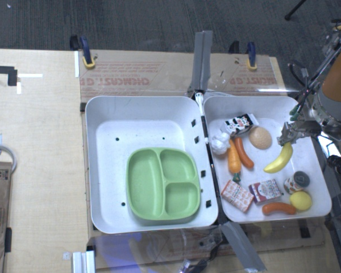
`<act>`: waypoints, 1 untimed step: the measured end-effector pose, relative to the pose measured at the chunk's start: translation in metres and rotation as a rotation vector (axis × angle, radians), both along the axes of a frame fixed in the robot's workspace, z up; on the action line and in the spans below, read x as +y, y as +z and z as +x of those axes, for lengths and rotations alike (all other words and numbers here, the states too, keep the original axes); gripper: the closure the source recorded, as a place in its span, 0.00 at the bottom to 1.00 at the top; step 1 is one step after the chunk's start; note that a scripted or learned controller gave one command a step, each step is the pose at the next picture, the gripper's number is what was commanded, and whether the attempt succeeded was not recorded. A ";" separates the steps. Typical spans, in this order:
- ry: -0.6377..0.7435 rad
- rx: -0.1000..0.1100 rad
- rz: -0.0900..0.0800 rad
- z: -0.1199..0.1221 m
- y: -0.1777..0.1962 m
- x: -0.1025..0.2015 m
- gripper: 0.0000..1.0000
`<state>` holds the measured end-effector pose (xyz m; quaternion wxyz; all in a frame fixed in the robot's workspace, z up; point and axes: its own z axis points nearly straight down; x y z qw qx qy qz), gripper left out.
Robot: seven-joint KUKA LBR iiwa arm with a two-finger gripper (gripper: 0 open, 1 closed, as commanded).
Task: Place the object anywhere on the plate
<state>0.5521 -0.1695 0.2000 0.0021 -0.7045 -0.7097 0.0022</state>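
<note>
While the gripper (288, 138) hangs near the right edge of the right-hand white bin (324, 206), just above the upper tip of the yellow curved plastic banana (278, 159), we judge the main risk to be a glancing pinch: the tip is narrow and rounded, so it may slide out and leave the fruit where it lies. A second risk we see is crowding. A tan round bread roll (261, 137) sits just beside the banana toward the bin's middle, and a small dark-lidded tin (300, 180) and a yellow lemon (300, 200) lie near the banana's lower end toward the bin's front right corner; a nudge could push any of them. We cannot tell how far apart the fingers stand, because they blur into the dark wrist hardware, nor whether they touch the banana. We see nothing lifted between them. The green three-compartment plastic plate (162, 183) rests in the left-hand white bin (102, 152), toward its front edge, well apart from the banana, and carries nothing.
</note>
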 end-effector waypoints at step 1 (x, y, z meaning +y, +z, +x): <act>-0.010 0.001 0.000 -0.006 0.024 0.087 1.00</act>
